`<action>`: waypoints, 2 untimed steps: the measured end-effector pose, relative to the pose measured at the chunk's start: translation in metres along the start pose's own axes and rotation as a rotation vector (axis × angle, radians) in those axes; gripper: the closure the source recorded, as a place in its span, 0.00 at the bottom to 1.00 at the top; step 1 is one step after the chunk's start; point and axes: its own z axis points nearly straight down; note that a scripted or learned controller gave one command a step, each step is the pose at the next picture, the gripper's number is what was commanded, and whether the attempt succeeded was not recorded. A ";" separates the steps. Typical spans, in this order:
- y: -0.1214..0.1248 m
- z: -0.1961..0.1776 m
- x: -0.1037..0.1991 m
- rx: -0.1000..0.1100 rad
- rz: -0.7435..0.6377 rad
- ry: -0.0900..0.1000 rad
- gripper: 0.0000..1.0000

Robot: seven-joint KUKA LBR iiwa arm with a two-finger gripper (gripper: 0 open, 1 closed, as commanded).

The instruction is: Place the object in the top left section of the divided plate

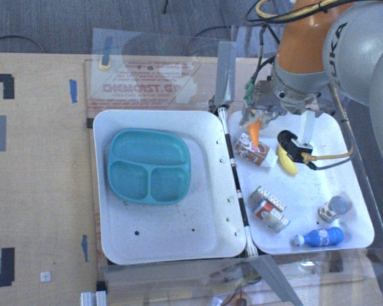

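Two fingers (254,130) pinching orange carrot (255,132)

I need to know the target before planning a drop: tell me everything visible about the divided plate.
The divided plate is teal, looks like smooth plastic, and has a rounded rectangular outline. Raised ridges split it into one wide section along the far side and two smaller ones on the near side. It lies flat in the upper left part of the left bin, resting on the bin's floor; nothing lies in its sections.

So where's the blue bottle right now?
The blue bottle lies on its side in the right bin, near its front edge, just below the small grey jar.
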 end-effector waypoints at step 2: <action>0.008 0.033 0.070 -0.001 -0.301 0.000 1.00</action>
